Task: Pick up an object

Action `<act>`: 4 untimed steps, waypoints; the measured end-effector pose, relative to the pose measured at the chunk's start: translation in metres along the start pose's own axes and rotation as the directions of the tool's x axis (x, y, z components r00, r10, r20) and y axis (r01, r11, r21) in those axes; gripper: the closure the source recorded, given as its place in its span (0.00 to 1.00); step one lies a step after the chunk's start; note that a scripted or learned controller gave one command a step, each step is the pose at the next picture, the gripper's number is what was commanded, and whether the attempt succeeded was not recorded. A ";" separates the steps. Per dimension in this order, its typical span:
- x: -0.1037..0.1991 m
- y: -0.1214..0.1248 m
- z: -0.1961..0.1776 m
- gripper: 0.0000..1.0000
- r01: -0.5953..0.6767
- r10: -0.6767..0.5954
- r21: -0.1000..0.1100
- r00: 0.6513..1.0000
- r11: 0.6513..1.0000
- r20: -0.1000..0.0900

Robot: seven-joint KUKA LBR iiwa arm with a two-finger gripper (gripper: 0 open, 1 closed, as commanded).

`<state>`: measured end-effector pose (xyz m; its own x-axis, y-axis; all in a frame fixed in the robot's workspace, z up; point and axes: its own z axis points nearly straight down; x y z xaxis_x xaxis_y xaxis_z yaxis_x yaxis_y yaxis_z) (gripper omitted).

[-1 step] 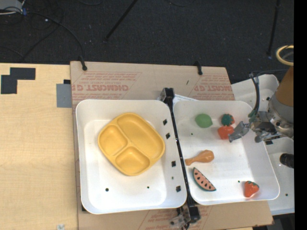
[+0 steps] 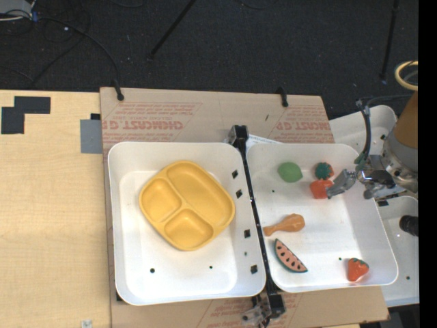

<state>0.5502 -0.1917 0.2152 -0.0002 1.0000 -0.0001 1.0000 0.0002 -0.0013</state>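
A yellow divided plate (image 2: 187,204) lies in the left white bin (image 2: 126,265). Printed cardboard (image 2: 205,118) sits under both bins, on the pale wooden counter (image 2: 48,210). Black cables (image 2: 102,43) trail across the dark floor (image 2: 273,33) behind.

Arm comes in from the right, orange band above the wrist, grey wrist section just right of the end effector (image 2: 339,185). End effector sits low, pointing left, metal tip approx level w/ the wrist. Cabling loops up and behind the wrist, above-right of the end effector.
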 end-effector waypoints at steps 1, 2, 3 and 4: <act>0.000 0.006 0.061 0.00 0.000 0.000 0.007 1.000 1.000 -0.003; 0.007 0.001 0.107 0.00 0.000 0.000 0.006 1.000 1.000 -0.003; 0.007 0.001 0.129 0.00 -0.001 0.001 0.003 1.000 1.000 -0.001; 0.007 0.001 0.117 1.00 -0.003 0.003 0.002 1.000 1.000 -0.001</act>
<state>0.5512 -0.1850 0.0980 0.0027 1.0000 0.0010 1.0000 -0.0027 -0.0035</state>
